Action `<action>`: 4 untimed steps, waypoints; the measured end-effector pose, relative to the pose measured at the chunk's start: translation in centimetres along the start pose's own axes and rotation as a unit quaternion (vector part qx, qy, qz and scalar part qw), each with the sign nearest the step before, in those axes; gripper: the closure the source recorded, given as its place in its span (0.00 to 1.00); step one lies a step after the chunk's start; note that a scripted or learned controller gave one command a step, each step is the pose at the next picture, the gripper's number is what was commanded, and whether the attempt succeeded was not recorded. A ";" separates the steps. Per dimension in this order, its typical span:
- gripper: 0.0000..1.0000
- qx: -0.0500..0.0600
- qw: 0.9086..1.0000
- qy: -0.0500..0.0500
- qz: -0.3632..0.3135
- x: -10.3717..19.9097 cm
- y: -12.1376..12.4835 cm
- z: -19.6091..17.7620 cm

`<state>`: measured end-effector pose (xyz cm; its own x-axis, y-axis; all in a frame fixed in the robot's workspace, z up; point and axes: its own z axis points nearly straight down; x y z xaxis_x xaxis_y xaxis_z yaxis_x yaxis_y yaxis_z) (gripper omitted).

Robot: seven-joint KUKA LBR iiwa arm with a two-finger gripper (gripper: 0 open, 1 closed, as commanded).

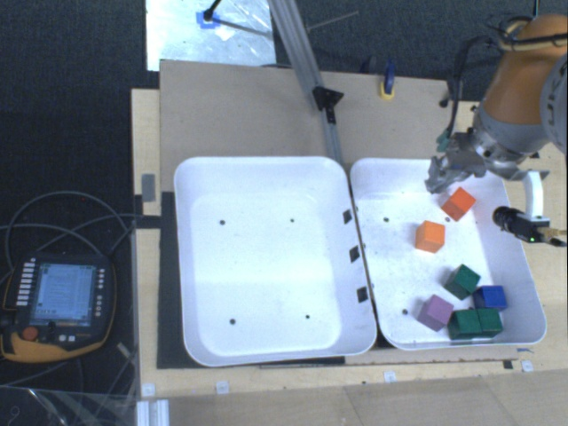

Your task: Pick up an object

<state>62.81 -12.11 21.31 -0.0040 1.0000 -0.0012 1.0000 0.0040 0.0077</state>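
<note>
The gripper (441, 182) is seen over the upper part of the right bin (390, 327), carried by the grey arm (524, 96) with its orange band. Whether the fingers are open or closed cannot be told, since they are small and blurred against the white bin; nothing can be made out between them.

Just beside the fingers, slightly below and to their right, a tilted orange cube (459, 204) is found, very near them though contact cannot be confirmed. A second orange cube (429, 236) lies a little further below the fingers, apart from the first. Well below the fingers, towards the bin's near right corner, a cluster is gathered: a dark green cube (462, 280), a blue cube (490, 297) just beside it, a larger green block (475, 323) touching the blue one from below, and a purple cube (436, 311) at the cluster's left.

Far to the left of the fingers the left bin (266, 171) is placed, both bins being carried by the brown surface (231, 105). A handheld control pendant (58, 304) is lying well beyond the left bin.
</note>
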 end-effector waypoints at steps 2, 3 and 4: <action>1.00 0.004 1.000 0.002 -0.003 10.2 -3.5 -1.2; 1.00 0.004 1.000 0.002 -0.003 15.1 -4.4 -0.5; 1.00 0.004 1.000 0.002 -0.003 20.5 -6.0 -0.1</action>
